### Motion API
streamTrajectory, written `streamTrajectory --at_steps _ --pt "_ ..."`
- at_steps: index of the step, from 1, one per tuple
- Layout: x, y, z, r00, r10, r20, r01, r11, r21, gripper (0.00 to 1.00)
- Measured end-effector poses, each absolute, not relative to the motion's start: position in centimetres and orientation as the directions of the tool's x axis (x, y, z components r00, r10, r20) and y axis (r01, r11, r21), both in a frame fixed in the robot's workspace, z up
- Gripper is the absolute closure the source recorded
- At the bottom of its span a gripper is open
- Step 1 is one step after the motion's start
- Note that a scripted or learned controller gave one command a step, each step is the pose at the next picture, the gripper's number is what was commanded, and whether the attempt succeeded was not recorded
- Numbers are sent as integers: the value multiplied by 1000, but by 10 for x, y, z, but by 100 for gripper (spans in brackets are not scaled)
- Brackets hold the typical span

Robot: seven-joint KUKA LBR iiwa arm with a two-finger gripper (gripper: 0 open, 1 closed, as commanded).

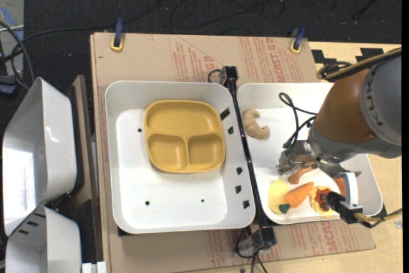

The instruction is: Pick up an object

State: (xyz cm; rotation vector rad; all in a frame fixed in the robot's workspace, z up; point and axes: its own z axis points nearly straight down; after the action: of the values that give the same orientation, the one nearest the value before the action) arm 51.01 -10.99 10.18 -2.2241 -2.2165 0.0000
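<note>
In the right bin [268, 99], a tan ginger-shaped piece [255, 125] lies near the upper left. A yellow piece [277, 196] and an orange carrot [299, 194] lie by the front wall, with small red and yellow bits [323, 199] to their right. My gripper [293, 163] reaches down in the bin's middle, just above the carrot and the yellow piece. A reddish-brown piece [303, 174] sits right under it. The arm's orange band [342, 109] hides the bin's right part.
The left bin [128, 201] holds a yellow three-compartment plate [185, 135] in its upper middle. A black divider with clips [241, 144] runs between the bins. Cables trail over the right bin's far side. White containers [38, 156] stand off the bench at the left.
</note>
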Motion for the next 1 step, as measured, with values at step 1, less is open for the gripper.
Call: streamTrajectory --at_steps 1 --pt "508 -105 164 -3 1000 -1 1000 3 5 100"
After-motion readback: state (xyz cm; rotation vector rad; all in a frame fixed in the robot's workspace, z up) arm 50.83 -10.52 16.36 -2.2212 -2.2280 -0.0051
